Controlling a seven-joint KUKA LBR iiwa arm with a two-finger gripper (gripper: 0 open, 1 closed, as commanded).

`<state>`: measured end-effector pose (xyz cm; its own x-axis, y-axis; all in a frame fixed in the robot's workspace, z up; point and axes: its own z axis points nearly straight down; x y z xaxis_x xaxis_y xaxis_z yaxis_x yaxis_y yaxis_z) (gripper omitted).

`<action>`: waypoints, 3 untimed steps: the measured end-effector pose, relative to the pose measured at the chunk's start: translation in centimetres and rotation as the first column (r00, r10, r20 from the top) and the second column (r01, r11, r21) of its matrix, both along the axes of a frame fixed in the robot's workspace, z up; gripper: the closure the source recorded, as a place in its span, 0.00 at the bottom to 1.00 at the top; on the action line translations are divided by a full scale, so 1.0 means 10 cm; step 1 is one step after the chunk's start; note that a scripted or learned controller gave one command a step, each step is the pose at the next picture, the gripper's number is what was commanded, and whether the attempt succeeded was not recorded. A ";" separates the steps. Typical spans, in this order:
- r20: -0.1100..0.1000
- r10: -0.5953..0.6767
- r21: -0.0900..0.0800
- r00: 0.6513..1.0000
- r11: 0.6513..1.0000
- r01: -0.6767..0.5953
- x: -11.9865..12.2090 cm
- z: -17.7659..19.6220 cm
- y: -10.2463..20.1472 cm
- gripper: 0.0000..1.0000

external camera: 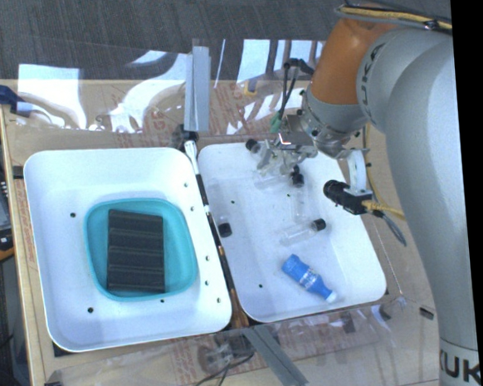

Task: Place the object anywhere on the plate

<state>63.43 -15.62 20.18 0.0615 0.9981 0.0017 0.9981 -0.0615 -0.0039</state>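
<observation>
1. We see two white bins side by side on the worktop (pixel 115 381): the left bin (pixel 54 244) and the right bin (pixel 257 287).
2. In the left bin sits a light blue plate (pixel 178 235), and a dark ribbed block (pixel 135 250) lies flat on it, roughly at its middle.
3. In the right bin a small blue object (pixel 306 277) with a pale tip lies tilted near the front right corner, well apart from the plate.
4. The gripper (pixel 289 163) hangs over the far part of the right bin, below the orange band (pixel 339 55) of the grey arm (pixel 422 157).
5. Nothing shows between its fingers, and we cannot tell from this view how they stand.
6. The blue object lies apart from the gripper, nearer the front of the bin.
</observation>
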 end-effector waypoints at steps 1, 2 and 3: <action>-0.001 0.179 0.000 0.984 0.984 -0.179 -0.42 -0.41 0.61 1.00; 0.003 0.189 -0.003 0.982 0.982 -0.189 -0.41 -0.10 1.31 1.00; 0.002 0.188 -0.003 0.982 0.982 -0.188 -0.42 -0.10 1.31 0.00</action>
